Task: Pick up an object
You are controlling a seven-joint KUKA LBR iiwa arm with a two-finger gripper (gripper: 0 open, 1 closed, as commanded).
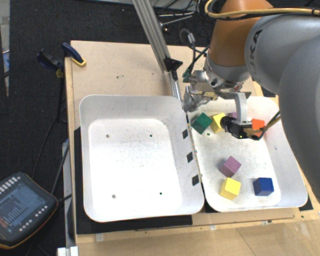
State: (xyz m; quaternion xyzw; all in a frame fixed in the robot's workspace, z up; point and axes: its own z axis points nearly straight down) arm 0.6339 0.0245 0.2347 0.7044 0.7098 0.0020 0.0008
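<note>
**Robot hand hangs over right bin's far corner, beside green cube**

A handheld control pendant (13, 215) lies on the dark floor at the lower left, off the pale worktop (122, 63). A blue-and-yellow clamp (70, 54) grips the worktop's far left corner.

The left bin (128, 159), white and flecked with dark specks, sits flush against the right bin (285, 169); their rims meet along the middle. A slanted metal rail (152, 25) runs down from the top of the view to that seam.

The grey arm (293, 47) reaches in from the right, its orange band (237, 20) above the wrist, and carries the hand (192, 104) to the far left corner of the right bin. Whether the hand is spread or pressed together cannot be told from this angle, and nothing is seen caught in it.

Five blocks lie in the right bin. The green cube (201, 123) sits just beside the hand, on its near side, with a pale yellow cube (218, 122) touching or almost touching its right. Toward the near end, well apart from the hand, lie the purple cube (230, 165), the bright yellow cube (230, 188) just in front of it, and the blue cube (263, 186) to its right.
</note>
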